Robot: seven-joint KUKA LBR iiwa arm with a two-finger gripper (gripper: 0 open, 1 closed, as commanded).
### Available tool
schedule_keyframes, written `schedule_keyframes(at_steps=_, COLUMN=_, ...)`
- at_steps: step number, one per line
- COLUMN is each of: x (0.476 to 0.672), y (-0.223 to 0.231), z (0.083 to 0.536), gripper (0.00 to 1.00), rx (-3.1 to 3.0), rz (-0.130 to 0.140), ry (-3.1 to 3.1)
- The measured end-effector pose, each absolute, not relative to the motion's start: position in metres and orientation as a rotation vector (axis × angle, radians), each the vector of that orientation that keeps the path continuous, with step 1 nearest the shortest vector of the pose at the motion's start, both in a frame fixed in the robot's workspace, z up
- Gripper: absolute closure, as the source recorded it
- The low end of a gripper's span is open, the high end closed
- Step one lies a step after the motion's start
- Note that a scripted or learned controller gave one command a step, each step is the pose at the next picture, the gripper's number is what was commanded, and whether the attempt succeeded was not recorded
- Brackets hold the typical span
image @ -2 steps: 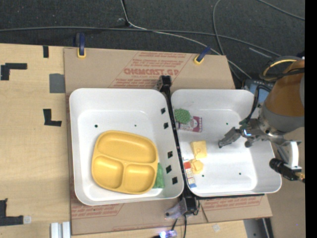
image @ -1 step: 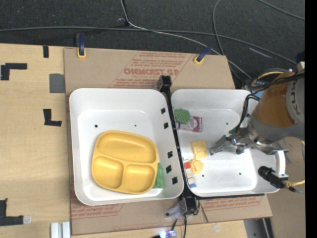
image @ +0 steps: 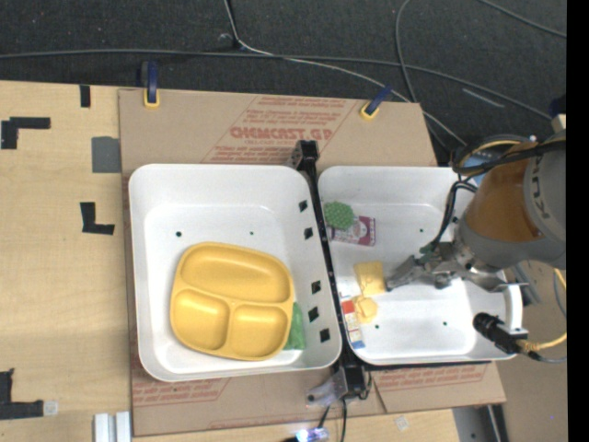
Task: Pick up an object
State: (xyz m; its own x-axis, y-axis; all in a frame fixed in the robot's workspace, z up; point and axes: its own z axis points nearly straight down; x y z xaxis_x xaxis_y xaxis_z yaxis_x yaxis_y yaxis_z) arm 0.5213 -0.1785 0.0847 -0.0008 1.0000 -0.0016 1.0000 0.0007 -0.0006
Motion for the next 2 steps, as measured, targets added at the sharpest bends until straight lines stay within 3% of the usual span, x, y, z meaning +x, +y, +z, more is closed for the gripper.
schedule_keyframes(at_steps=1, x=0.522, y=-0.179, z=0.096, gripper=1.00, rx=2.217, rz=-0.001, ry=2.218)
schedule_keyframes(at_steps=2, x=0.525, y=-0.186, z=0.141, gripper=1.00, rx=2.220, rz=0.001, ry=2.220)
